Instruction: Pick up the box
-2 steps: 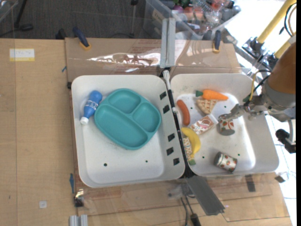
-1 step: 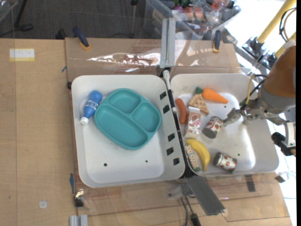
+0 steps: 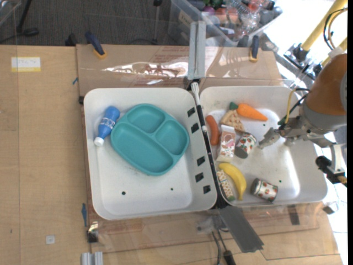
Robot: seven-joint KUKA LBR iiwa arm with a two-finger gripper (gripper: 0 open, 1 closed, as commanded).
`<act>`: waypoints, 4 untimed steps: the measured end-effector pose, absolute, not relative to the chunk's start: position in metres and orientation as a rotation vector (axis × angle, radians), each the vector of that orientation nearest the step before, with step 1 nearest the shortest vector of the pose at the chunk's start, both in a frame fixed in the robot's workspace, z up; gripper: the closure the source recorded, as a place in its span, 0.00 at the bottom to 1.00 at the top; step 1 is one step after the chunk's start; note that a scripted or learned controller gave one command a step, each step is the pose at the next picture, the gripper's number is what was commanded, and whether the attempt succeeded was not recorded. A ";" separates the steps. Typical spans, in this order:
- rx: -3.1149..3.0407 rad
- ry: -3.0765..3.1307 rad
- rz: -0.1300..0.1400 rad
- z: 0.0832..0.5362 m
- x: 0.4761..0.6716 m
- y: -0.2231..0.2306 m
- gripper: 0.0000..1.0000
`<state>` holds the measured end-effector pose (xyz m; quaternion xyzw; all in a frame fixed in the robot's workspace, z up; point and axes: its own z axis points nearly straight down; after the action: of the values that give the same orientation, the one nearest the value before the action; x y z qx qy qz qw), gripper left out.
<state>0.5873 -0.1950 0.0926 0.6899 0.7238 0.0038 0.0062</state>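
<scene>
Camera view, end effector (image 3: 268,138) near box (image 3: 227,142)

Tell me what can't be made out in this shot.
- End effector: too small and blurred in the camera view to tell whether it is open or shut.
- Arm: cut off by the right edge.
- Box: print too small to read.
- Clear tub: cut off by the top edge, contents a glare-washed jumble.
</scene>
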 end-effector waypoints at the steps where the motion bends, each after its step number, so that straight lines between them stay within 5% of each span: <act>1: 2.206 2.221 0.009 0.092 0.671 -0.160 0.00; 2: 2.198 2.219 0.010 0.105 0.673 -0.159 1.00; 3: 2.135 2.300 0.006 0.221 0.653 -0.060 1.00; 4: 1.700 2.642 0.001 0.148 0.622 -0.115 1.00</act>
<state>0.6219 -0.1153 0.1479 0.5413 0.8409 0.0004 0.0001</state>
